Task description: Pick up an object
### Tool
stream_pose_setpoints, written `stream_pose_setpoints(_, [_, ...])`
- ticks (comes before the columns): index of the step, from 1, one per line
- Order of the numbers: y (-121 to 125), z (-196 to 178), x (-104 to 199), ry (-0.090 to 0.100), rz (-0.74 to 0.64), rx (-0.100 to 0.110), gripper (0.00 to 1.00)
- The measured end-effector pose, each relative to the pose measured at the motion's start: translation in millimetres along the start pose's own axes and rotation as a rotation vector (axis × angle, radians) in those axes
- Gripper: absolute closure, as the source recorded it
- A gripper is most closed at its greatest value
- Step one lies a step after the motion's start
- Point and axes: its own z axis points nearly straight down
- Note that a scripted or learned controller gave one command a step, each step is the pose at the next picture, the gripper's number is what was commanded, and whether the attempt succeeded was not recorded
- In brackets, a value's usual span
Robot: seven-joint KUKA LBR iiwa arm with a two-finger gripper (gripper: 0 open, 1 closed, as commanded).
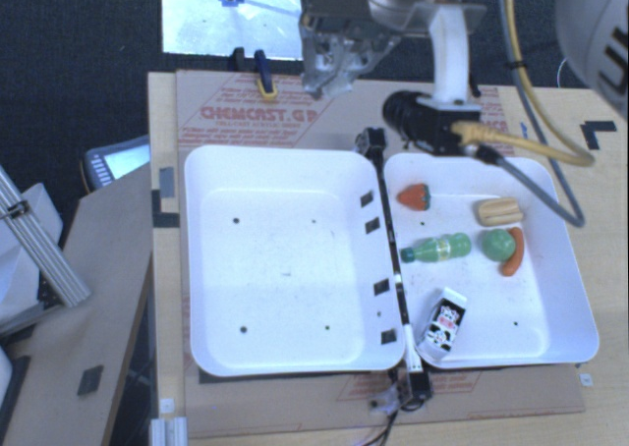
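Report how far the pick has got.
Done: nothing yet looks picked. The strawberry, bread roll, green bottle, green-and-orange vegetable and milk carton all lie in the right bin. In hand: the gripper hangs above the bench's far edge, away from them. Left: approach, descend, grasp, lift.

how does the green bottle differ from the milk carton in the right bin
The green bottle is rounded and all green; the milk carton is boxy, white with black markings. The bottle lies roughly crosswise near the middle of the right bin; the carton lies at a slant nearer the front edge, close to the divider between the bins. Both lie on their sides, untouched, with the gripper up behind the bins.
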Motion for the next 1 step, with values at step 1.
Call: stream_pose_setpoints(1, [0.3,-11.2,0.2,0.001,-0.005,-0.002,1.00])
